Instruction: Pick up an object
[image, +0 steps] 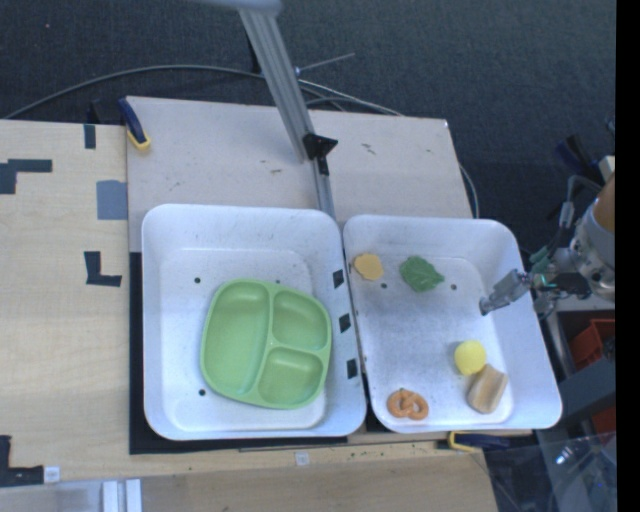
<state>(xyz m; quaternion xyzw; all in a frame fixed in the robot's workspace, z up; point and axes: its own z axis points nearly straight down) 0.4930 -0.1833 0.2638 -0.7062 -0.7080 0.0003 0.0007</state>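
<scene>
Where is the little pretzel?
The pretzel lies in the right bin, at its near-left corner, left of the bread piece and below the yellow ball.

plate in left bin, perhaps pretzel right

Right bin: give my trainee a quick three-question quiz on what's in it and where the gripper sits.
1. True or false: the green divided plate lies in the right bin.
2. Which item lies nearest the yellow ball? A) pretzel B) tan block C) green leafy piece
3. Fill in: the gripper hovers near the right bin's ____ wall.

Key: 1 false; 2 B; 3 right.
</scene>
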